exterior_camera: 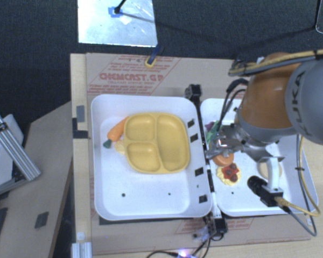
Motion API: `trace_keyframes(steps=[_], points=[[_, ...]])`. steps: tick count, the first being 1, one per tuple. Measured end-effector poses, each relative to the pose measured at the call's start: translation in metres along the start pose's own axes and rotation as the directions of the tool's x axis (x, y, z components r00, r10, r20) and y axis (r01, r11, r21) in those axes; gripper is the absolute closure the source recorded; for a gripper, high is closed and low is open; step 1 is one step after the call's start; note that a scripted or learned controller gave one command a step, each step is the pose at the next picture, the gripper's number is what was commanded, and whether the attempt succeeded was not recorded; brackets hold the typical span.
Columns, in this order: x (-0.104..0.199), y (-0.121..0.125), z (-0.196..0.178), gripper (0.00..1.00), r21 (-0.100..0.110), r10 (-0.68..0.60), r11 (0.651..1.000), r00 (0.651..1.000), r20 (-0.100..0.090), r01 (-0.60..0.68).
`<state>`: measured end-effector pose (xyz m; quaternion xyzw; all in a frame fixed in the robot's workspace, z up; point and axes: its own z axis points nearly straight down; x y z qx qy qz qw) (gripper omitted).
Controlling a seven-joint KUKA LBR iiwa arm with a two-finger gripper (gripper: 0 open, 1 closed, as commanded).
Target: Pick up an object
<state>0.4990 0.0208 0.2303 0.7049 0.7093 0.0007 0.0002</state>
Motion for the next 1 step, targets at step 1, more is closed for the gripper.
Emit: trace_keyframes(steps=[1], points=[[-0.0025, -0.0095, 0.0163, 1.0, 0.002, 0.005, 1.0, 1.0, 0.0, -0.005]])
